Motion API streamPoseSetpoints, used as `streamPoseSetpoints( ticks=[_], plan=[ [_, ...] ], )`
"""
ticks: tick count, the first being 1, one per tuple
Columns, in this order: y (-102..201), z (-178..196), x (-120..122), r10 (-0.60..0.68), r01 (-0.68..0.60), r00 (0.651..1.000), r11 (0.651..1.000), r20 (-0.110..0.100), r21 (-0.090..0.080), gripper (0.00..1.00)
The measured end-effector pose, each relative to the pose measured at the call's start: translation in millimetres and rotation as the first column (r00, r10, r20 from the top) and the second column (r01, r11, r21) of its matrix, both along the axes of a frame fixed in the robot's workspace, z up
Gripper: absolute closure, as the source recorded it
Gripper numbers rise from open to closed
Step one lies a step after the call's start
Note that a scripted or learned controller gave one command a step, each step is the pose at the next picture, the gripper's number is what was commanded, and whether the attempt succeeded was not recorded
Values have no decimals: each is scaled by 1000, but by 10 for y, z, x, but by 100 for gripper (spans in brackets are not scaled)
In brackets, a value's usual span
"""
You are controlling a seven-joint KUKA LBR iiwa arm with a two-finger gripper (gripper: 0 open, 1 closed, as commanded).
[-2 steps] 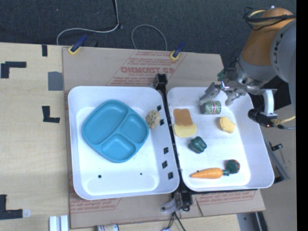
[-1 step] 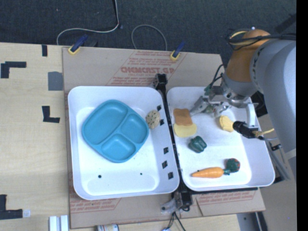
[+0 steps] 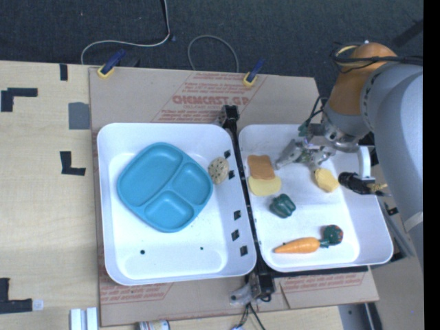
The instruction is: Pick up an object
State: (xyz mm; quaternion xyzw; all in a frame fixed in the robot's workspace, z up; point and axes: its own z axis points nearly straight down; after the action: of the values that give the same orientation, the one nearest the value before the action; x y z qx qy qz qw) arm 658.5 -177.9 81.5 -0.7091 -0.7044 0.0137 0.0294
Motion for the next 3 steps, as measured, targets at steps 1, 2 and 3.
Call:
streamPoseSetpoints(
  ticks=[1,2,3],
  plan=[
    [-392,-20,7,2,-2,1000,1000,3,7,0],
    [-351,64,-492,9,-7,998,1000,67,-26,0],
    [166,47,68,13,-12,998,1000,66,-25,0]
  ],
)
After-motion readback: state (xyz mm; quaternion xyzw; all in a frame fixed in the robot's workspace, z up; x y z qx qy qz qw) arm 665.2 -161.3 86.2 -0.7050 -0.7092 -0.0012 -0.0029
